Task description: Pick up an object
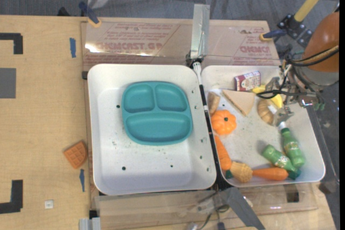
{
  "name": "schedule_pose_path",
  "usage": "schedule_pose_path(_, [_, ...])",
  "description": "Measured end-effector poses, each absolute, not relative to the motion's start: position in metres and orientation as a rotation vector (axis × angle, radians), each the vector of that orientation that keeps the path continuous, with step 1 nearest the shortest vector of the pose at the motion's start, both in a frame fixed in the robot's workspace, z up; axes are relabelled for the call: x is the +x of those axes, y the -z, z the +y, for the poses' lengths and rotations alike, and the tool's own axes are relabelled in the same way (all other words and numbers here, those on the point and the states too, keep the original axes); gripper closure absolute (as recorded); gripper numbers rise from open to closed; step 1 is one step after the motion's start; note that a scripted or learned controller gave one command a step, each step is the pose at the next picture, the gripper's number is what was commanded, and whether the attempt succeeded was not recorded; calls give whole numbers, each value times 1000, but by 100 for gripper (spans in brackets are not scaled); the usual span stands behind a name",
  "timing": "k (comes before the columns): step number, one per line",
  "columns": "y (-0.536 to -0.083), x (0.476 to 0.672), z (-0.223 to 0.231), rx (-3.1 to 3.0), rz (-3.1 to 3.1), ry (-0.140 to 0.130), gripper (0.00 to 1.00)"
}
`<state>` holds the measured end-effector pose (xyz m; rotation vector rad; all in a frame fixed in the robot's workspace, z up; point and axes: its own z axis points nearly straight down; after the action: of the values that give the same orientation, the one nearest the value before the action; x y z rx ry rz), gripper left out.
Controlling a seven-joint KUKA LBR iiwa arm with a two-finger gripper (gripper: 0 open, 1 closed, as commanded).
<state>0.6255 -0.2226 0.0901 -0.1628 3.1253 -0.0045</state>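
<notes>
**Ana:** Toys fill the right bin [318,161], the one the arm [326,43] reaches over. The left bin [102,132] carries a teal divided plate [156,113], and a small waffle [75,154] lies out on the counter [38,116], well apart from both.

**Ben:** And the hand [280,102]?

**Ana:** It hangs low over the right bin's far corner, among cables, just above a croissant [265,111] and something yellow [272,95] that I can't make out. Whether it is spread or pinching anything, I cannot tell; the wrist clutter hides that.

**Ben:** What would you go for?

**Ana:** The croissant is nearest. It looks like light, stiff moulded plastic, smooth and rounded, so I'd expect it to squirt out unless taken across its narrow middle. The sandwich wedge [240,100] beside it offers flat faces, probably an easier pinch. The orange pumpkin [223,123] is round and likely slippery.

**Ben:** The bottles?

**Ana:** Two green bottles [285,152] lie near the front with a carrot [269,173]; crowded together, so a grab there risks nudging neighbours.
</notes>
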Motion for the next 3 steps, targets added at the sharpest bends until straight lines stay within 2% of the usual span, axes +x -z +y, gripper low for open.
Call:
schedule_pose_path(1, [-89, 573, -224, -211, 3128, 3, 0])
schedule_pose_path(2, [-88, 640, -224, -305, 3126, 1, 0])
schedule_pose_path(3, [-102, 643, -223, -306, 3115, 6, 100])
